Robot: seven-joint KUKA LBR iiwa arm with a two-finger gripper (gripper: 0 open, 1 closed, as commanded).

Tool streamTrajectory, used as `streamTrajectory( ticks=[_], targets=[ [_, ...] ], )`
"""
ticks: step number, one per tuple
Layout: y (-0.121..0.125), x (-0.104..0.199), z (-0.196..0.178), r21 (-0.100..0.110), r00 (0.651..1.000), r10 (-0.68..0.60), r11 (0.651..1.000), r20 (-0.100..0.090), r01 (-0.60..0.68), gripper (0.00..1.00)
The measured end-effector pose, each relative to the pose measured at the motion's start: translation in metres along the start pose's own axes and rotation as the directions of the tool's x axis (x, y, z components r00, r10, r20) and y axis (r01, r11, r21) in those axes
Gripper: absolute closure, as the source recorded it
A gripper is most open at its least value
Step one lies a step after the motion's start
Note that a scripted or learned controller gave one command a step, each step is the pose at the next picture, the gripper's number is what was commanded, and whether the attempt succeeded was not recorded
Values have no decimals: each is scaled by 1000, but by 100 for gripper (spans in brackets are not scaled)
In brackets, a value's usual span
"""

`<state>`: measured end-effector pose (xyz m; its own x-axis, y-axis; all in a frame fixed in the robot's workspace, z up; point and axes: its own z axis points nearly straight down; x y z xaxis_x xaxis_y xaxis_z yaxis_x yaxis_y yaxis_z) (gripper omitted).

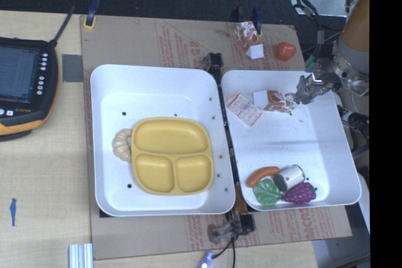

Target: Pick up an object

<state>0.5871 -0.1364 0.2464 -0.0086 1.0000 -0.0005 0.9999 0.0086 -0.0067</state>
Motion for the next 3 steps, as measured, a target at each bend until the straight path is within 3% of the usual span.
streamTrajectory(
  ticks=[1, 2, 3],
  targets=[
    [5, 92, 55, -1, 1000, 2, 1000, 0, -2, 100],
    [15, 12, 98, -1, 1000, 6, 1000, 1, -6, 100],
    [-27, -33, 89, -2, 1000, 5, 1000, 0, -5, 100]
  ],
)
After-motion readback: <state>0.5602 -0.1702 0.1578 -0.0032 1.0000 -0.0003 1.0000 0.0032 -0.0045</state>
